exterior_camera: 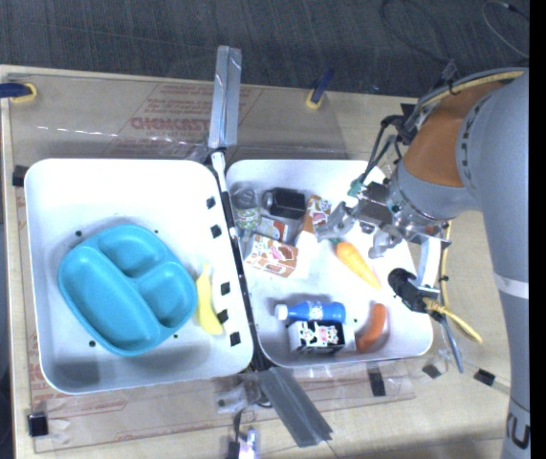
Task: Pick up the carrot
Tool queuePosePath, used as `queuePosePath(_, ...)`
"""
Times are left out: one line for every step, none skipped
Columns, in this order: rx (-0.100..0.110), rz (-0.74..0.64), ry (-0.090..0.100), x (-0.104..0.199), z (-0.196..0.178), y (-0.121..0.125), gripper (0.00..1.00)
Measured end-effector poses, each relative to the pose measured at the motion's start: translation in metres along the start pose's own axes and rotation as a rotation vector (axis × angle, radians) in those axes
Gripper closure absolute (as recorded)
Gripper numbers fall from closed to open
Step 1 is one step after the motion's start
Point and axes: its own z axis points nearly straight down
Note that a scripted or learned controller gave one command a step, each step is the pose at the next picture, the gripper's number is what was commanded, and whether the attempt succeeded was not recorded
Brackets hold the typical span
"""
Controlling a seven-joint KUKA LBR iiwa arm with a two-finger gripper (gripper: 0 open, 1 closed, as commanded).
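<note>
We see the carrot (357, 261) lying in the right bin (282, 176), at about three o'clock from that bin's middle, its thick end toward ten o'clock and its tip toward four o'clock. The end effector (360, 234) hangs right over the carrot's thick end, its two fingers spread wide, one finger (335, 226) at nine o'clock of that end and the other at three o'clock. The carrot is on the bin floor, not gripped.

At six o'clock from the carrot lies a reddish sausage-shaped toy (374, 324). At eight o'clock from it lies a blue and white bottle (311, 311), with a black and white carton (313, 336) just beside it at six o'clock. A small printed box (271, 255) sits at nine o'clock of the carrot, and a dark can (285, 202) lies at eleven o'clock.

The left bin (110, 175) bears a blue divided tray (124, 287), with a yellow banana (207, 306) at its three o'clock side. Both bins rest on the worktop (110, 113).
</note>
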Motion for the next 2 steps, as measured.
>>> queuePosePath(-0.001,0.016,0.0,0.008,0.099,0.014,0.0)
queuePosePath(-0.002,-0.02,0.001,-0.003,-0.025,-0.003,0.0)
